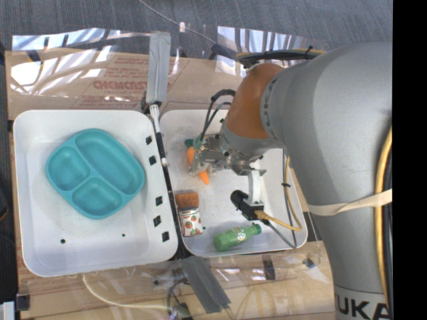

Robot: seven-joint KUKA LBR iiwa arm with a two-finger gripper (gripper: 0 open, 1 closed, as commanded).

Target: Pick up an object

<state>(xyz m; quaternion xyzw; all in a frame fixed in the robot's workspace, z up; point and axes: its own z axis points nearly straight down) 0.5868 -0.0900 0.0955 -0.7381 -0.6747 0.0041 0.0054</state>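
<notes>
The grey arm's end effector (203, 159) is low in the right-hand shallow white plastic bin (220, 242), right at a small orange carrot-shaped toy (192, 155), so the step in hand looks like the grasp itself (whether it is parted or closed on anything cannot be told from this angle). Next, I judge, comes a sure closing on the carrot and a straight lift, clear of the green plastic bottle (235, 237) and the small strawberry-printed jar (191, 221) lying nearer the front wall.

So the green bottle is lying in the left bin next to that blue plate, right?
Not quite. The camera view shows the green bottle lying in the right bin, near its front edge. The blue plate sits alone in the left bin.
</notes>
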